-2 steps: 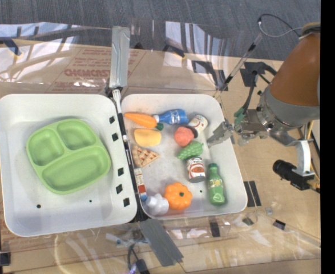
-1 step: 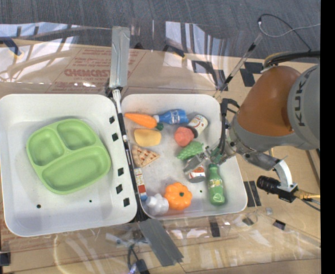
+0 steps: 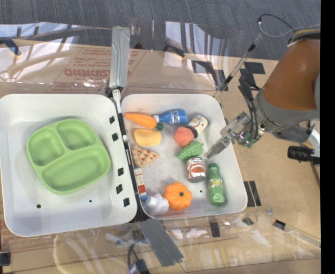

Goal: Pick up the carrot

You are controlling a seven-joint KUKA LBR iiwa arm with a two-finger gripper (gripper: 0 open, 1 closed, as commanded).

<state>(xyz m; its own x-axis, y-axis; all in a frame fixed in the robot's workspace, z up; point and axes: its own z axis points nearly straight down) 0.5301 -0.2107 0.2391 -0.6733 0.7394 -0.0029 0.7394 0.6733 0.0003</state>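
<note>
1. In the left bin lies a green divided plate, with two small compartments on its far side and one long compartment on its near side; nothing sits in any of them.
2. In the right bin the toy foods are crowded together. Along the far side lie the carrot, a blue bottle and a small can with a brown end.
3. In the middle of that bin are a yellow fruit-like piece, a red round piece, a green leafy vegetable piece and a pizza slice.
4. Nearer the camera stand a red-labelled can, a green bottle, an orange pumpkin and a small white and blue item in the near left corner.
5. The carrot is orange and tapered, lying flat at the far left of the right bin, close to the divider between the bins. Its pointed tip faces left and its green leafy end faces right, touching the blue bottle.
6. The gripper hangs over the right side of the right bin, its tip just right of the green leafy piece and well apart from the carrot. It grasps nothing, and whether its jaws are parted or closed I cannot tell.
</note>
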